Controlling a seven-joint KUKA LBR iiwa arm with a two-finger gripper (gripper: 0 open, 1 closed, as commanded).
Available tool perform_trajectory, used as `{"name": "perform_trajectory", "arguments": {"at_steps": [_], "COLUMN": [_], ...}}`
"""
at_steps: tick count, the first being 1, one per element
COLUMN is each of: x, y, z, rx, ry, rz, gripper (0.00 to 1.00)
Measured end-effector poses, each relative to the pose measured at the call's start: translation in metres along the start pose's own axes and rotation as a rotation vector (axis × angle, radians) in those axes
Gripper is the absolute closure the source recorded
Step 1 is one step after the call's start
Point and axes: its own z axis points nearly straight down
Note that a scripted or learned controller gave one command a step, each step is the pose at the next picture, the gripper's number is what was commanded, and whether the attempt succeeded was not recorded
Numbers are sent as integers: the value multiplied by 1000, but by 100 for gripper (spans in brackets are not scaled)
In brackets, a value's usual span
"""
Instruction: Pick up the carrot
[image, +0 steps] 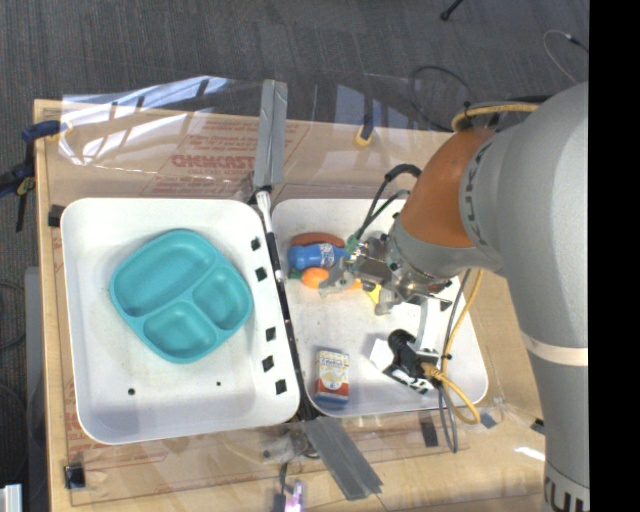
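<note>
The carrot (318, 279), a small orange piece, lies in the right bin (350, 390) near its upper left, just below a blue item (304, 258). My gripper (350, 268) is low in the same bin, right against the carrot's right side, with the arm reaching in from the right. The gripper body hides part of the orange piece, and I cannot see whether anything sits between its tips.
A brown-red item (316, 240) lies behind the blue one. A small orange and blue box (332, 374) rests near the right bin's front edge. The left bin (100, 400) holds a teal divided plate (181, 294). The divider wall (275, 310) runs between the bins.
</note>
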Motion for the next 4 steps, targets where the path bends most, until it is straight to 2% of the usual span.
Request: {"name": "perform_trajectory", "arguments": {"at_steps": [1, 2, 3, 4], "x": [-8, 21, 10, 18], "y": [95, 45, 101, 124], "z": [18, 82, 82, -1], "rx": [3, 0, 2, -3], "ry": [-1, -3, 1, -1], "rz": [-44, -235, -316, -584], "gripper": [0, 0, 0, 0]}}
